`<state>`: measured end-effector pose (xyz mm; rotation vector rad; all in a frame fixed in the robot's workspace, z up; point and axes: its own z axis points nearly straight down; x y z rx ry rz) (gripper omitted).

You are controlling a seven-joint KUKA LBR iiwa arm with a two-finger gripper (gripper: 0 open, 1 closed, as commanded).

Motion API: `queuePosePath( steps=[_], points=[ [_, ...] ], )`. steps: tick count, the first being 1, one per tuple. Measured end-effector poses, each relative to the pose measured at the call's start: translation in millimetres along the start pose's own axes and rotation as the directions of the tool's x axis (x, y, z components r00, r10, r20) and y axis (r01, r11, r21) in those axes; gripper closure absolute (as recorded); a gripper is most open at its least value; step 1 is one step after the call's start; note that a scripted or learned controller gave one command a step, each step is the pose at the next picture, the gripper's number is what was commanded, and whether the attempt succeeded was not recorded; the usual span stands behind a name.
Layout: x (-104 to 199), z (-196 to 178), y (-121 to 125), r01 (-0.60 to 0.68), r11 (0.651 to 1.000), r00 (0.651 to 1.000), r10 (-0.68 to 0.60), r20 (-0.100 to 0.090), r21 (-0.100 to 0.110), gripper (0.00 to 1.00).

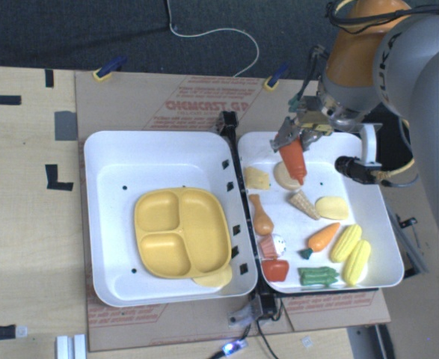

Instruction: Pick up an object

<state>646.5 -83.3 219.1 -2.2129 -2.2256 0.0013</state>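
My gripper (295, 142) hangs over the back left part of the right bin (376, 275), shut on a red-orange bottle-shaped toy (295, 161) that dangles from its fingers above the bin floor. Below it lie a round cream piece (283, 175) and a pale yellow wedge (257, 178). Further forward are an ice-cream cone (304, 204), a yellowish potato (332, 207), a drumstick (261, 218), a carrot (323, 237), two corn cobs (351, 252), a green pepper (318, 277), a red piece (275, 270) and a small white toy (277, 245).
The left bin (107, 200) holds a yellow divided plate (182, 231) with a pale yellow piece (213, 278) peeking out under its front edge. A black clamp (227, 121) sits at the back between the bins. The arm's black bracket (365, 169) overhangs the right bin's far side.
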Motion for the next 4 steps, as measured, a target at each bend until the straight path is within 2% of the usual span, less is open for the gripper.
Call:
queuePosePath(
  steps=[1,2,3,4],
  points=[
    [64,4,0,0.002,1.000,1.000,-0.002,-0.001,0.001,1.00],
    [99,6,-5,-0.001,1.000,1.000,0.001,0.000,0.001,1.00],
    [94,-8,-12,-0.004,1.000,1.000,0.004,0.002,-0.001,1.00],
    [104,-12,-6,-0.003,1.000,1.000,0.003,0.001,0.000,1.00]
  ],
)
